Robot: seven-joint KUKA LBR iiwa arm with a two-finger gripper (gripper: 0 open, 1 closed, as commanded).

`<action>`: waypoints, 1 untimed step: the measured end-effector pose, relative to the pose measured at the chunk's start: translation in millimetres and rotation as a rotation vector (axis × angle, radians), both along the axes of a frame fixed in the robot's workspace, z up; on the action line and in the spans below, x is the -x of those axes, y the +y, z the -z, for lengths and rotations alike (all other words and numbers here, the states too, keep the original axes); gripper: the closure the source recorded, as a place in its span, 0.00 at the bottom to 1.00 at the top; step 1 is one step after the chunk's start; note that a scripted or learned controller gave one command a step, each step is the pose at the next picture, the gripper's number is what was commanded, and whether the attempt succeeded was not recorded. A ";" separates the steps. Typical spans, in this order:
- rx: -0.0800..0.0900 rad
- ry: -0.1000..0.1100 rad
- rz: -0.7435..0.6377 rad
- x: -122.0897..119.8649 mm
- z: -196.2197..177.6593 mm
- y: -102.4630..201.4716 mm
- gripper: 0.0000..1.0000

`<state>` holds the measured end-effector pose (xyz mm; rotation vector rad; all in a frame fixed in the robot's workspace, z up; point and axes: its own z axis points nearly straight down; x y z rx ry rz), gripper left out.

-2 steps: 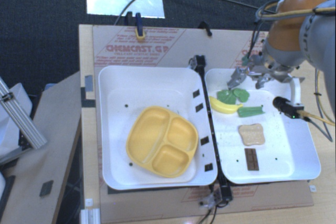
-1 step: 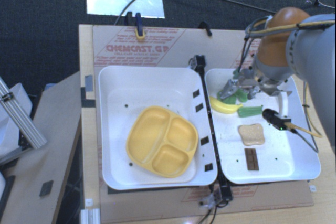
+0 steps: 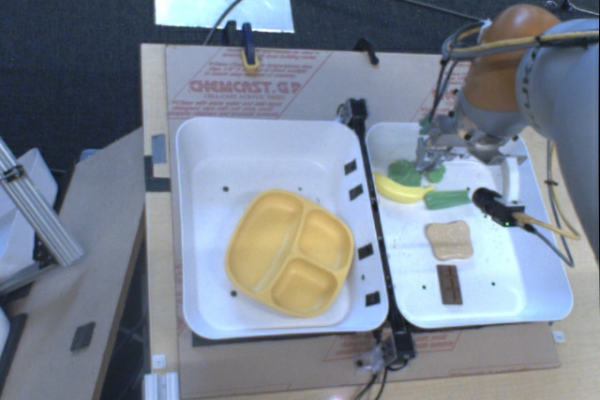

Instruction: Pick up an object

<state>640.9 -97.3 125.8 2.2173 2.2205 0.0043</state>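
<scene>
I am looking from the left: the left bin [image 3: 202, 201] is carrying a yellow divided tray [image 3: 290, 251], well apart from me. In the right bin [image 3: 534, 290], my fingers [image 3: 431, 152] are hanging over its far left part, touching or just above a green piece [image 3: 407, 172]; whether they are apart or together I cannot tell. A banana [image 3: 397, 189] is lying just nearer, its long axis running left to right, close beside the bins' shared wall. Right of it are lying a green stick [image 3: 446, 198], a toast slice [image 3: 449, 240] and a brown bar [image 3: 449, 284], with open floor further right.
</scene>
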 end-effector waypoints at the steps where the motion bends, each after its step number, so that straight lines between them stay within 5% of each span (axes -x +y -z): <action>1: 0.000 -0.002 -0.002 -7.8 -45.9 -0.1 1.00</action>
